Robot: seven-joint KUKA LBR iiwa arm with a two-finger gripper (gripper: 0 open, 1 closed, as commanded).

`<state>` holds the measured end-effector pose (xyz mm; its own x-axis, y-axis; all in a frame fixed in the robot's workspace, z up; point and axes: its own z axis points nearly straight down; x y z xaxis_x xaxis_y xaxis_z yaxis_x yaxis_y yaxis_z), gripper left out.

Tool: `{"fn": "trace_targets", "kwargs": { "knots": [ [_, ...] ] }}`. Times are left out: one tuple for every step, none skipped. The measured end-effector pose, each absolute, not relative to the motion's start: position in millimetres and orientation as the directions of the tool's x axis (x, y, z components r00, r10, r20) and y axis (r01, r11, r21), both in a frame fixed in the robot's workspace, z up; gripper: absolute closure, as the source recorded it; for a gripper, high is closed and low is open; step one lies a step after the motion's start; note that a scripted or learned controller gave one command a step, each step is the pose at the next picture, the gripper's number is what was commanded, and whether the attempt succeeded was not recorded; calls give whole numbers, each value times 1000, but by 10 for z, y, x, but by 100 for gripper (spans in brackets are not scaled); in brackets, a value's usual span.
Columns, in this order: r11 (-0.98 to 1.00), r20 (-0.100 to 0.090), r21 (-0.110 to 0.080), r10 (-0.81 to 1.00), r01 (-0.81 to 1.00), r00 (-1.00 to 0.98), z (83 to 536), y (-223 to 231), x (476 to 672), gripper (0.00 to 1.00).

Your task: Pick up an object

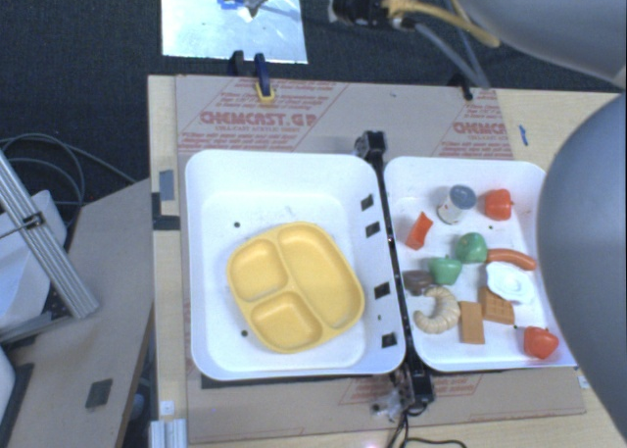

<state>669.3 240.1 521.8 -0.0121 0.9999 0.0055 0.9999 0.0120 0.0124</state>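
The setting was a robotics lab: white bins point(284, 167) clamped to a bench point(333, 108), loose cables point(59, 157) alongside.

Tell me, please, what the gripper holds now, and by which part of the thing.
It cannot be told. The arm covers the view's right side, and no thing shows between fingers. The toy foods lie in the right bin, the yellow tray in the left bin.

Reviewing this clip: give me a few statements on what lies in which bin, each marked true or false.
1. The yellow three-compartment plastic tray lies in the left white bin. True.
2. The toy foods lie in the left bin. False: they lie in the right white bin.
3. The tray's compartments hold a green toy. False: the round green toy lies in the right bin.
4. The curled beige shrimp-like toy lies near the right bin's front. True.
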Motion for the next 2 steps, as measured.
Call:
{"fn": "trace_targets", "kwargs": {
  "knots": [
    [9,1,4,1000,1000,-9,5291,2348,6682,100],
    [15,2,6,1000,1000,-15,5408,2352,6681,100]
  ]
}}
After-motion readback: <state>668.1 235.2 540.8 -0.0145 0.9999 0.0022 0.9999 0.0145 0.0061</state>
